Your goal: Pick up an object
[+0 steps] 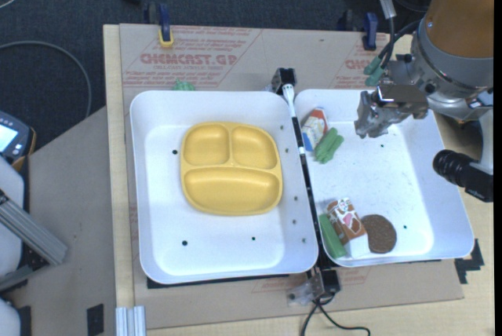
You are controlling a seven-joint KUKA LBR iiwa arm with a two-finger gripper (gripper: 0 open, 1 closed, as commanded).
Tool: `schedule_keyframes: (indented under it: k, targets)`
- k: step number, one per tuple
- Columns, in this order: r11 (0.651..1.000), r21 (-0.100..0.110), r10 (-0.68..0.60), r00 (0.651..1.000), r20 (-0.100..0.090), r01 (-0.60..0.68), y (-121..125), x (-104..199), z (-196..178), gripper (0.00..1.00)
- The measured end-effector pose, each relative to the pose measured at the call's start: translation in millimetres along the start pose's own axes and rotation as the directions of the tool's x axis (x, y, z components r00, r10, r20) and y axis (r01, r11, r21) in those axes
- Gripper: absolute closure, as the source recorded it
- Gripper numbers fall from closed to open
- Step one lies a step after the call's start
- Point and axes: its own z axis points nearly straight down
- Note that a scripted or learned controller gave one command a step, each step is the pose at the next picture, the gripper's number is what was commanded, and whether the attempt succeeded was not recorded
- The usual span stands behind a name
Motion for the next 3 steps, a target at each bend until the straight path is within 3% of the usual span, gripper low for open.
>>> schedule_keyframes:
  k: [1, 2, 3]
  targets:
    - [1.0, 0.001, 0.001, 1.0, 0.0, -0.001, -4, 40, 4, 1.0]
    - [1.0, -0.005, 0.002, 1.0, 0.001, -0.002, -3, 4, -16, 1.0]
    - [1.0, -0.005, 0.0, 1.0, 0.0, 0.0, -3, 65, -18, 1.0]
